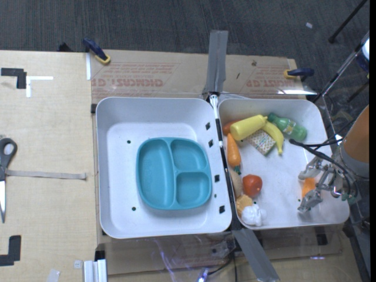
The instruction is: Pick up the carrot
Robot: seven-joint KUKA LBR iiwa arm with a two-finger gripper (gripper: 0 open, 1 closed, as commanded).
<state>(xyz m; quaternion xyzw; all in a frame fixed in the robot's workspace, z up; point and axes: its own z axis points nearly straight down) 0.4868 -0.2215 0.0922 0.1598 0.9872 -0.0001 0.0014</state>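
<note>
The carrot (234, 151) is orange with a green stub at its near end. It lies lengthwise against the left wall of the right bin (276, 219). My gripper (307, 188) hangs low over the bin's right side, well to the right of the carrot. Its two metal fingers (306, 173) stand apart, one on each side of a small orange piece (308, 187) on the bin floor. Whether they touch that piece I cannot tell. Nothing is lifted.
The right bin also holds a yellow bottle (248, 126), a banana (275, 137), a green bottle (288, 127), a waffle square (262, 142), a red tomato (252, 184) and a white lump (253, 215). A teal divided plate (174, 173) lies in the left bin (111, 175).
</note>
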